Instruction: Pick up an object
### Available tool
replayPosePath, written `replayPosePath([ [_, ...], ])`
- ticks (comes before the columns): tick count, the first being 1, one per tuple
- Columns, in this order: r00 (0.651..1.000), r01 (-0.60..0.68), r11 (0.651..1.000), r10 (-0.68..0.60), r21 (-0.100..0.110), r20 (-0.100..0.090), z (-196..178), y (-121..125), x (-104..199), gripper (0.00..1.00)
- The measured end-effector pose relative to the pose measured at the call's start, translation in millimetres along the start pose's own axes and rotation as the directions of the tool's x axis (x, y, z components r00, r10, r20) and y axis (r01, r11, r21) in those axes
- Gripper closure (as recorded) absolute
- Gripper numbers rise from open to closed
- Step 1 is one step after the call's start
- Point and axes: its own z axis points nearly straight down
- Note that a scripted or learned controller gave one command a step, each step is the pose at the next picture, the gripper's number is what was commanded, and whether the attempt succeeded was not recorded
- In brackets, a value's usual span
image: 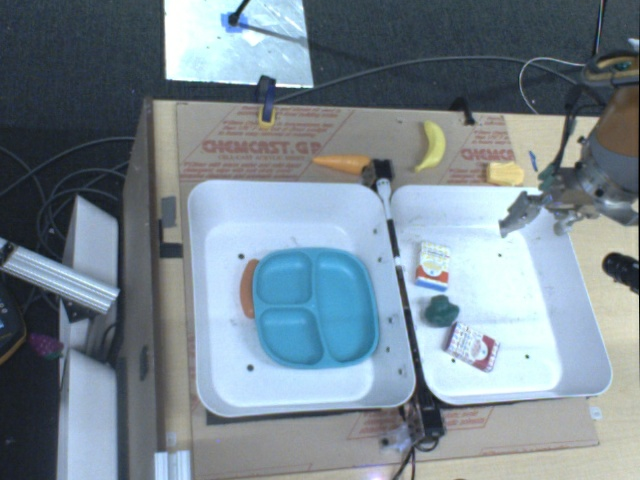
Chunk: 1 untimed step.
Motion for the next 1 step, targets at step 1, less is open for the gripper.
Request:
replayPosePath([
  [1,1.000,-0.001,1.000,0.001,0.003,-0.001,94.5,-52.7,44.1,0.00],
])
